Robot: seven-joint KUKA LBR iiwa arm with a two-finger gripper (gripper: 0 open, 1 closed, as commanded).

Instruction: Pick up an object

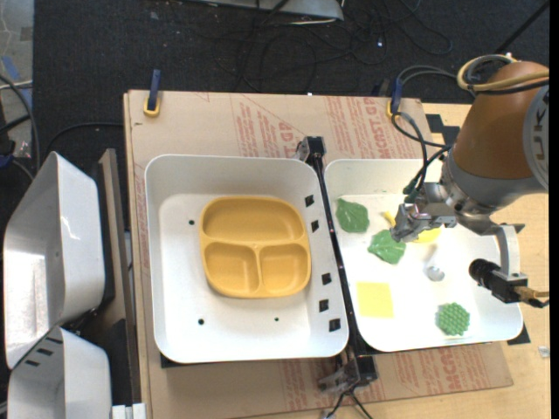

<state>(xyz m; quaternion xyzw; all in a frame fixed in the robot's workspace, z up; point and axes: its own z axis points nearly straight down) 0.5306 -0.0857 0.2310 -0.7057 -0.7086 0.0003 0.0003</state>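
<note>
Jaws (409, 223): low over the right bin (489, 175), at the end of the arm reaching in from the right; opening hidden by the wrist, cannot tell how wide, nothing seen held.
Nearest thing: green lump (387, 249), just below and slightly left of the jaws, touching or nearly so; no clear long axis, roughly blob-shaped.
Second green piece (353, 216): left of the jaws, near.
Yellow scrap (425, 232): just right of the jaws, partly hidden under the wrist.
Yellow square (376, 300): below-left, apart, lying flat.
Green disc (452, 319): well below and right.
Small grey item (434, 274): below-right, near.
Judgement: short shift down-left onto the lump likely needed before closing.
</note>
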